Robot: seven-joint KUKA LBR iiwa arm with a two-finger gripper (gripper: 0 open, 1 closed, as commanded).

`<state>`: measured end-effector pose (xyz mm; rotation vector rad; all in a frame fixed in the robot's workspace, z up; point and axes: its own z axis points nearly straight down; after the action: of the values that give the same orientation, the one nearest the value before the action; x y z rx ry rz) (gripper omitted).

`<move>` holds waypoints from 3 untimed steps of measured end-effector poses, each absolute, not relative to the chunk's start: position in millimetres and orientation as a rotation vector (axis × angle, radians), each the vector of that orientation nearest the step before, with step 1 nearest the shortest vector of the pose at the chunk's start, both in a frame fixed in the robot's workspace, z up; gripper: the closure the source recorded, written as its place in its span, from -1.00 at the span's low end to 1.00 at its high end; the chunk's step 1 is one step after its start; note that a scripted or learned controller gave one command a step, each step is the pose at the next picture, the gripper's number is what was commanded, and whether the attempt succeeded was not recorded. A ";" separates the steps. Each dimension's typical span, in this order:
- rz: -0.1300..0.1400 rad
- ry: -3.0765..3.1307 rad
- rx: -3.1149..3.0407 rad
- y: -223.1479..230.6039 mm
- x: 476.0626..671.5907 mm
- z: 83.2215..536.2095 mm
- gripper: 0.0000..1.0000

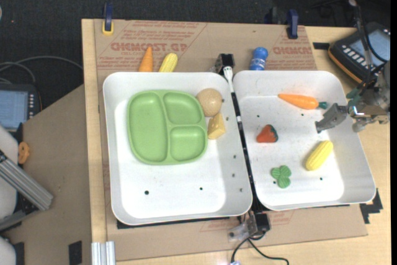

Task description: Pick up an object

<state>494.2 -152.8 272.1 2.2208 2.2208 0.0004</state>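
Camera view: two white bins side by side, the arm reaching in over the right one.

Largest is the left bin (167,195), bearing a green divided plate (166,126) with a tan ball (209,100) and a pale yellow wedge (216,126) just beside the plate's right rim. The right bin (329,192) holds an orange carrot (298,100), a yellow corn cob (318,154), a red strawberry (267,134) and a small green piece (281,175), all apart from one another. The gripper (330,116) hangs at that bin's right side, between the carrot and the corn; whether it is spread or pressed together cannot be told, and nothing visibly sits in it.
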 end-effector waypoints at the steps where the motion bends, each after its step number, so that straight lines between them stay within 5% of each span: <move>1: -0.007 2.226 2.228 -174.7 520.6 160.2 -1.00; 2: -0.004 2.223 2.229 -197.2 492.8 80.4 -1.00; 3: 0.001 2.217 2.222 -196.6 495.4 94.8 1.00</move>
<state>495.4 -196.6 94.8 2.2216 2.2171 0.0014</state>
